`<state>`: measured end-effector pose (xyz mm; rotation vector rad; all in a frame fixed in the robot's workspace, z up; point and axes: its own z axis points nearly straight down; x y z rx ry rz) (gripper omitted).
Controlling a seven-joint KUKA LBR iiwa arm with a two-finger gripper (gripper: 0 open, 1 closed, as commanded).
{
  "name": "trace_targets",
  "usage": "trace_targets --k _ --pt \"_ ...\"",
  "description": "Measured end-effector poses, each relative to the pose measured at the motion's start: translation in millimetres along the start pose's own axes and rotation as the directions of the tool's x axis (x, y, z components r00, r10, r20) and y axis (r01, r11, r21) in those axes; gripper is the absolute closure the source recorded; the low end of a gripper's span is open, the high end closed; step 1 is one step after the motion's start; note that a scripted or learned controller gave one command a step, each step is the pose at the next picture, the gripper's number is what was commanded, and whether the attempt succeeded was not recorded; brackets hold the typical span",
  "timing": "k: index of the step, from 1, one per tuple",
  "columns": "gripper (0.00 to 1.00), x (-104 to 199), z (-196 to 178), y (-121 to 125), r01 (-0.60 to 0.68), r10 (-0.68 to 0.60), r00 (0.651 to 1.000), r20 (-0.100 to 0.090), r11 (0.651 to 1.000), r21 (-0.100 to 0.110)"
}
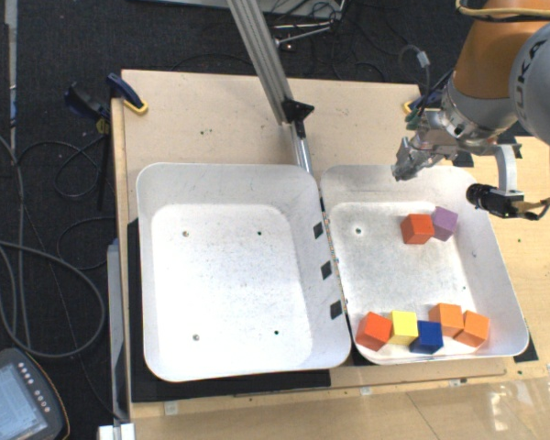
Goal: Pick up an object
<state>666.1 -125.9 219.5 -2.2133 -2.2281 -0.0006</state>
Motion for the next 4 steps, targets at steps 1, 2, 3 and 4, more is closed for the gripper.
trace_targets --k 1,2,3,4 --pt "1.00 46 5 -14 0.001 -0.001 1.000 0.000 1.000 0.001" --pt "1.00 90 4 -20 0.001 -0.001 1.000 -0.001 1.000 0.001" --pt "1.00 141 -12 -32 0.002 -0.002 1.000 -0.001 1.000 -0.001" --pt "1.00 193 -3 -43 0.001 -0.001 1.000 -0.001 1.000 0.001"
